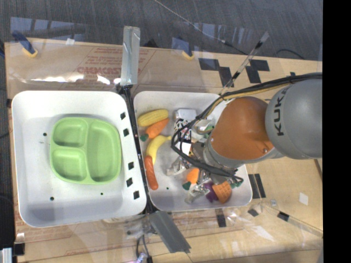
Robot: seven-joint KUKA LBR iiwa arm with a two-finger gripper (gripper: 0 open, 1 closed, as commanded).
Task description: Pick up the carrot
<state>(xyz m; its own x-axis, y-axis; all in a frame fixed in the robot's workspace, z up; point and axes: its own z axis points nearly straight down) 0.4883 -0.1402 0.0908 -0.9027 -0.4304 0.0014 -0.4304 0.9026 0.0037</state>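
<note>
Hanging low over the right bin (164, 199), the tool (192, 174) hides its own state, while the carrot (156, 129) lies ungrasped near the corn (153, 116), so picking remains.

The pale wooden table (66, 64), covered with clear plastic sheeting, bears two shallow white plastic bins side by side: left bin (27, 163), right bin (164, 100).

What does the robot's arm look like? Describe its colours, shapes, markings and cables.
The arm is a rounded grey casing with dark "KU" lettering on its side. Next to it is a glossy orange band, dome-shaped from above. Black cables run along the arm and loop near the wrist. The tool is metallic grey.
</note>
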